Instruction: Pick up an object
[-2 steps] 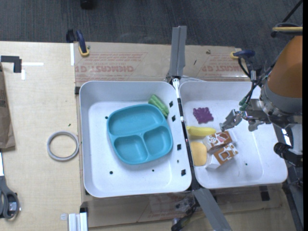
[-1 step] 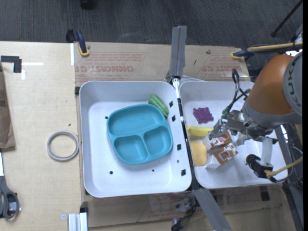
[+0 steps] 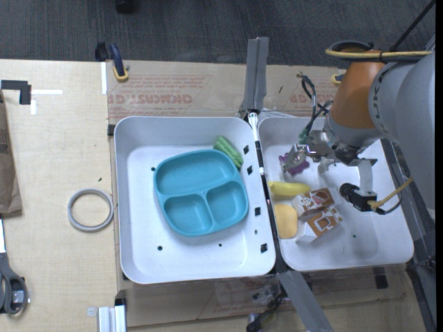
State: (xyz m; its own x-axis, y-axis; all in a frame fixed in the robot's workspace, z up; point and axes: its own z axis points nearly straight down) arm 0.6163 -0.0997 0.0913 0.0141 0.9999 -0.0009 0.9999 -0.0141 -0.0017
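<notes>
My gripper [image 3: 320,149] is low over the back of the right bin [image 3: 360,251], under the orange wrist band. Right beside it on its left lies a small purple object [image 3: 295,162], touching or nearly touching it. Just in front of that is a yellow banana [image 3: 289,188]. A yellow-orange rounded object [image 3: 286,220] rests by the bin's left wall. To its right lies a brown and white packet [image 3: 319,211]. In the left bin [image 3: 135,206], a blue divided plate [image 3: 201,191] has a green object [image 3: 229,150] at its back edge.
A black cable end [image 3: 354,196] hangs from the arm above the right bin. On the bench at left lie a grey ring [image 3: 91,209] and scissors [image 3: 12,292]. A metal post [image 3: 257,75] stands behind the divide between the two bins.
</notes>
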